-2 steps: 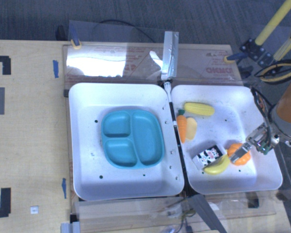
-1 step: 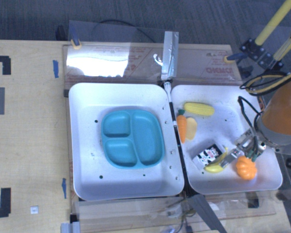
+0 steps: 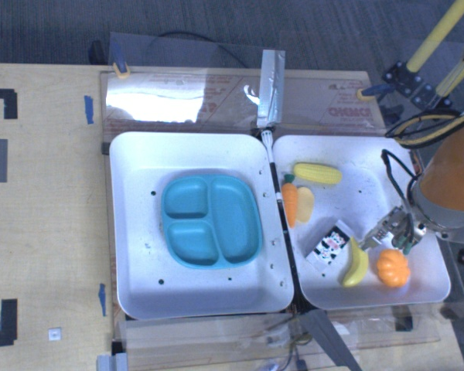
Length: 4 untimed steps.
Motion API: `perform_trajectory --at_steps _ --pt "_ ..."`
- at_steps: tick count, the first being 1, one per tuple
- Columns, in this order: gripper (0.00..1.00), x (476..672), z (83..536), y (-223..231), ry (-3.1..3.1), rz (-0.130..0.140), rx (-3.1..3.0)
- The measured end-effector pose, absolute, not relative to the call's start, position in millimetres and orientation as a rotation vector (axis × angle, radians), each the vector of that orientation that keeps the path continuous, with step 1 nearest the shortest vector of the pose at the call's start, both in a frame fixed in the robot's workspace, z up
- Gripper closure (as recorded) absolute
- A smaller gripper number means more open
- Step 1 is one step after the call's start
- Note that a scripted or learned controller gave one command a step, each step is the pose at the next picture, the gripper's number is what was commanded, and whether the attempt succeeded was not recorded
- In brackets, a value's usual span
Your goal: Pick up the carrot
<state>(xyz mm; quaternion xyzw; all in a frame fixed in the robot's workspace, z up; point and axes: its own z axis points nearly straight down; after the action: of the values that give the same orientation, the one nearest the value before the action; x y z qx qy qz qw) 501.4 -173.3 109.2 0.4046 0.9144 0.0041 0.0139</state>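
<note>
I see the carrot (image 3: 291, 204) lying against the right bin's (image 3: 433, 288) left wall, well apart from my claw (image 3: 393, 232), which hovers near the banana (image 3: 357, 263) and orange fruit (image 3: 392, 269); its grip state I cannot tell.

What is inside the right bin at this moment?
The right bin holds a corn cob, the carrot against its left wall, a black-and-white packet, a banana and an orange fruit. The hand covers the floor beneath it.
</note>
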Motion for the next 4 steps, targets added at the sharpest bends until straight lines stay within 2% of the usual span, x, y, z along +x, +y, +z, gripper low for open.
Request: perform_trajectory --at_steps 1,2,3,4 --pt "1.0 502.6 119 -173 2.841 0.014 1.259" --pt "1.0 482.0 172 -166 2.395 0.001 2.025" --pt "0.0 481.7 172 -166 2.395 0.0 2.027" --pt "0.0 481.0 87 -159 2.552 0.004 1.824"
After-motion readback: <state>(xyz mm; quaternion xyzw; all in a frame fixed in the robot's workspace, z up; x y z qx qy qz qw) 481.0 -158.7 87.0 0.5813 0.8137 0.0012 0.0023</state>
